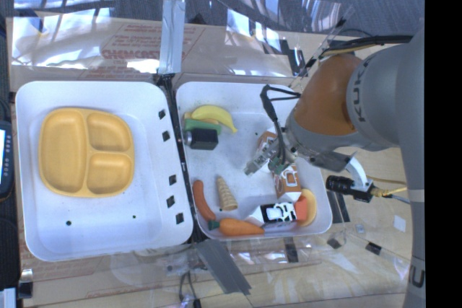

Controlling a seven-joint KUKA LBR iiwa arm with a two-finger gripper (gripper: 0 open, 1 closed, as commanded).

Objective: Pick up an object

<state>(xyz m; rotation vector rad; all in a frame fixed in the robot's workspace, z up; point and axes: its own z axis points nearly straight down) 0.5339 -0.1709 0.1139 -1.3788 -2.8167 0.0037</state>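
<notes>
Orange-banded arm low over right bin (pixel 216 86) | gripper (pixel 266 157) spread undeterminable | carton (pixel 287 180) just beside, likely target

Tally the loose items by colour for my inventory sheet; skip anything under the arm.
Yellow: 2, divided plate, banana
Orange: 2, carrot, sausage
Tan: 1, cone
Black: 1, block
Black-and-white: 1, package
Total: 7
</notes>
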